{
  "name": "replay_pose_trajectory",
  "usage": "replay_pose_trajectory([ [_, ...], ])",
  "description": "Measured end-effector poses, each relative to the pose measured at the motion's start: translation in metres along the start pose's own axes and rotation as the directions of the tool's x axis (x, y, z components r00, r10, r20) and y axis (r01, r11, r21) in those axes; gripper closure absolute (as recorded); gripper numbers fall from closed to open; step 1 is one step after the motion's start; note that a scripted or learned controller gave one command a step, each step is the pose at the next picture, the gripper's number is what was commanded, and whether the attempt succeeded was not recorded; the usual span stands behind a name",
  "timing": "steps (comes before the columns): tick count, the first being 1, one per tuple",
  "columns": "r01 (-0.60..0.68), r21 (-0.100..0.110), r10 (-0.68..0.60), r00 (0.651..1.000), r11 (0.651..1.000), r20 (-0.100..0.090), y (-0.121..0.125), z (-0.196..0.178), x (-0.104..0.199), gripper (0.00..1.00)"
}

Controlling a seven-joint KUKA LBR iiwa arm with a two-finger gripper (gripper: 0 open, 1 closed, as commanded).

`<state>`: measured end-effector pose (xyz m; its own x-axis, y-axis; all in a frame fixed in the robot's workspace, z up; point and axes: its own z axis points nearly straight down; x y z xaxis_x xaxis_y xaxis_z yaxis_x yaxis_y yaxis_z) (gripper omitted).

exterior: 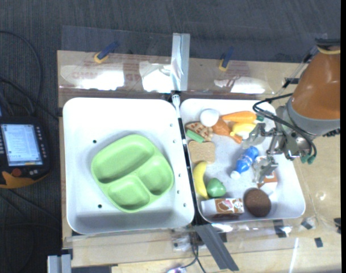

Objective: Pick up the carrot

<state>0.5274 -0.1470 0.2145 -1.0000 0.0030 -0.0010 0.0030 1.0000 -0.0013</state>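
Carrot point(238, 117) lies at the right bin's point(292, 201) far edge, touching a yellow piece point(239, 128). I read the gripper point(267, 148) as spread and empty — probably. Risk: crowding, so its fingers snag the blue bottle point(245, 160).

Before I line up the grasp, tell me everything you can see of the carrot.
The carrot is orange, smooth and plastic-looking, with no green top that I can make out. It lies flat and roughly crosswise near the far edge of the right bin. The white egg sits off its left end, and a yellow piece and a darker orange piece crowd its near side; actual contact is unclear. The gripper hangs nearer the camera and to the right, not touching it.
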Motion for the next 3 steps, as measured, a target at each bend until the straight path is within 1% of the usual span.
replay_pose_trajectory([
  [1,-0.072,-0.003,0.072,0.997,0.997,-0.008,0.050,0.084,-0.063,0.00],
  [2,-0.111,-0.004,0.111,0.994,0.994,-0.004,0.034,0.122,-0.100,0.00],
  [3,-0.424,-0.004,0.424,0.906,0.906,0.013,-0.009,0.123,0.006,0.00],
])
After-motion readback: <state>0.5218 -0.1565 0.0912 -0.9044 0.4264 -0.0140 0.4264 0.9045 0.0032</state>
